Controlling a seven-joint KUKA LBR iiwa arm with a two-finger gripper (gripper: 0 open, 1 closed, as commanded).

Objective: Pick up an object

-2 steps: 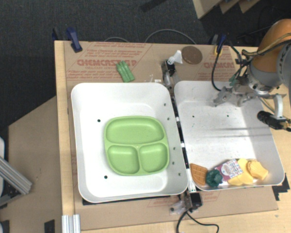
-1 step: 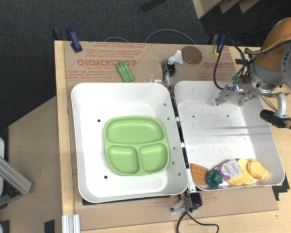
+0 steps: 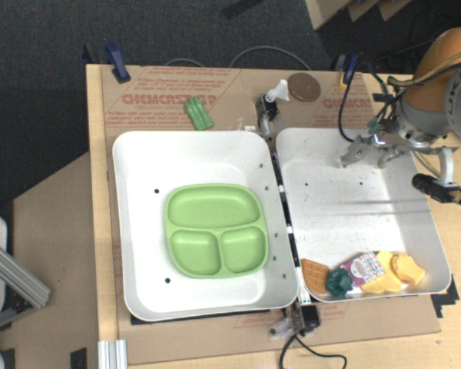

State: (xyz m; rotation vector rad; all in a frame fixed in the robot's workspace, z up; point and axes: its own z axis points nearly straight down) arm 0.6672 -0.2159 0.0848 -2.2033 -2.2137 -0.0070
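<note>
Hand over the right bin's far edge
The hand (image 3: 366,151) hovers, grip state unclear; toy food (image 3: 366,274) crowds the right bin's (image 3: 353,206) near edge, open floor between.

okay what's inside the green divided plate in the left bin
Nothing visible: all three compartments of the green plate look bare. It lies flat in the left bin; whatever is underneath it is covered.
</note>
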